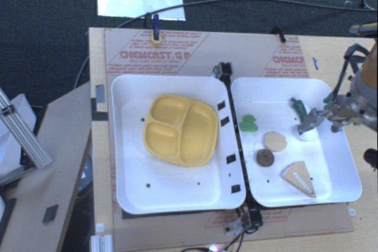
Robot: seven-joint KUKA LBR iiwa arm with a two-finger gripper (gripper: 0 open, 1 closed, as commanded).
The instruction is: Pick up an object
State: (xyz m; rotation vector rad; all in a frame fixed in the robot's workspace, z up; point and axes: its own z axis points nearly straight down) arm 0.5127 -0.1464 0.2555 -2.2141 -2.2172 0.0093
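Gripper (pixel 307 125) hangs at the right bin's (pixel 348 186) right side, centre-right of the frame; whether its jaws are apart I cannot tell; nearest target, judging by position, is the tan disc (pixel 274 141), just left and slightly below.

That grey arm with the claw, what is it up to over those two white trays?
It is trying to pick something up. The gripper hangs over the right bin, near a small dark green piece. Nothing can be seen between its fingers. Also in that bin lie a light green piece, a tan round disc, a brown cookie and a pale wedge. The left bin holds a yellow divided plate.
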